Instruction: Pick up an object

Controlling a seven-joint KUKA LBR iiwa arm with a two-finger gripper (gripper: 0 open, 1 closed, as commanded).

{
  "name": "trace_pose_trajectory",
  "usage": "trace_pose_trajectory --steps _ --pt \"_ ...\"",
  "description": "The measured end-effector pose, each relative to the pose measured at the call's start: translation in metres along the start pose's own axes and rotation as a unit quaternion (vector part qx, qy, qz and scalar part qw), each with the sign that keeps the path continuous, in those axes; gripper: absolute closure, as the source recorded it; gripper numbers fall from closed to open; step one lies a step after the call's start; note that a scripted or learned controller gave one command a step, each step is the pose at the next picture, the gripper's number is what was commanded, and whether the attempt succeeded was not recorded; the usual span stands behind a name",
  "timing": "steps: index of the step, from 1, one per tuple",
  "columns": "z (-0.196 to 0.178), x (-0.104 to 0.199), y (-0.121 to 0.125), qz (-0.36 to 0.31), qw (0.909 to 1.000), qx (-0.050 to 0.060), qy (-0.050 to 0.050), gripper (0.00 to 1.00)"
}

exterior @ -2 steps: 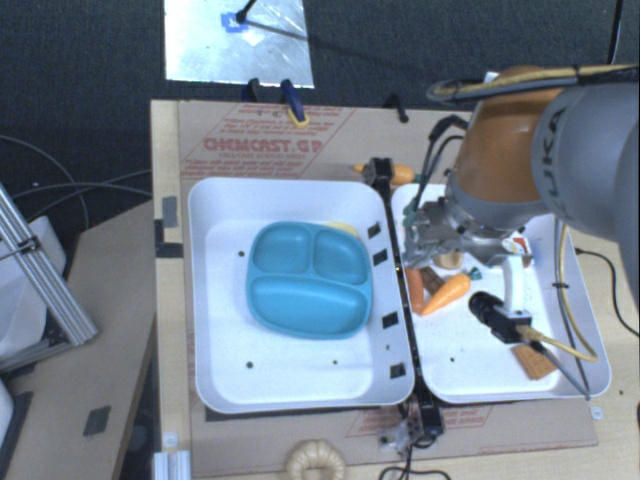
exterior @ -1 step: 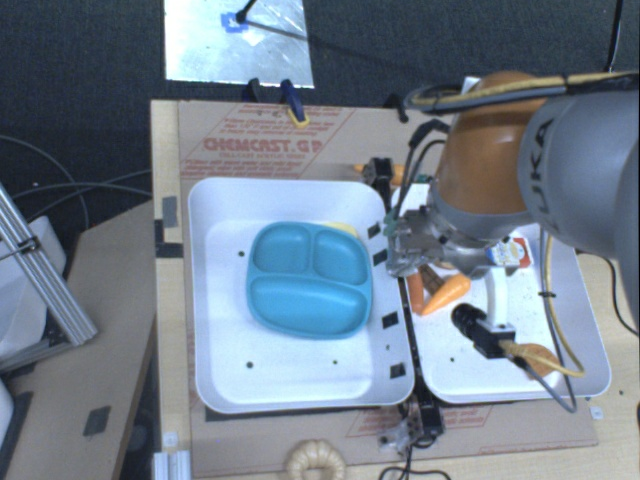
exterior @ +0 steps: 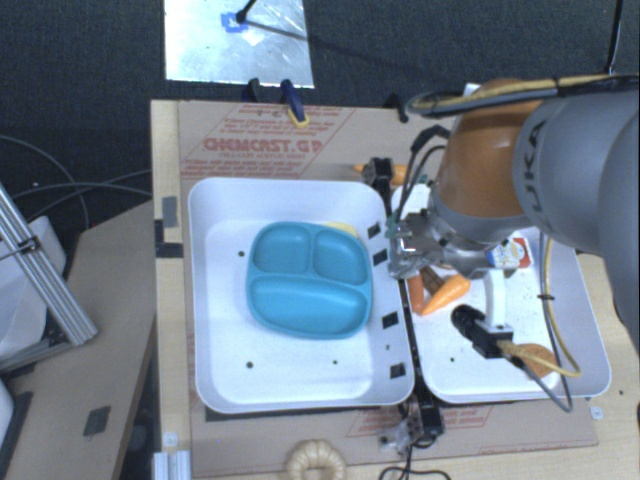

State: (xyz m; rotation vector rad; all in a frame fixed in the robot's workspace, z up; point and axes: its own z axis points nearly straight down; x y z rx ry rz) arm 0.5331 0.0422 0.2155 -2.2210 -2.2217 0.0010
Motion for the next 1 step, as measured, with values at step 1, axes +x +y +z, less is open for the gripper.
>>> trace_pose_trajectory --steps 1 --pt "-0.0040 -0.0009 0.0027 0.000 1.0000 -0.001 0.000 1.00"
